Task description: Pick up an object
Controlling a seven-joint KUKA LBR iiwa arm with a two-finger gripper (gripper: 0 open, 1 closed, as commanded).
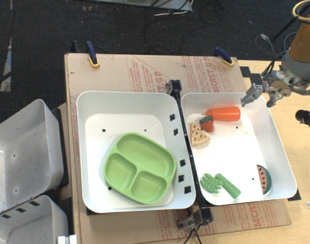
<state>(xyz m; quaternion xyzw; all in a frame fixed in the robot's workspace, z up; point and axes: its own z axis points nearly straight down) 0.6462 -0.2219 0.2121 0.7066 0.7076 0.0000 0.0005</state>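
Above the right bin's (pixel 277 136) far corner, the gripper (pixel 260 95) seems spread wide, holding nothing, clear of the carrot (pixel 223 114).

I see red printed lettering on the brown cardboard sheet (pixel 145 70) that lies under my two white bins, along its far edge and again at its near right corner. The letters run upside down and mirrored from this view, and I cannot read any word of them. Nothing else carries legible text.

Right bin: carrot (pixel 223 114), strawberry (pixel 207 123), waffle (pixel 198 134), broccoli (pixel 219 184), watermelon slice (pixel 264 179).
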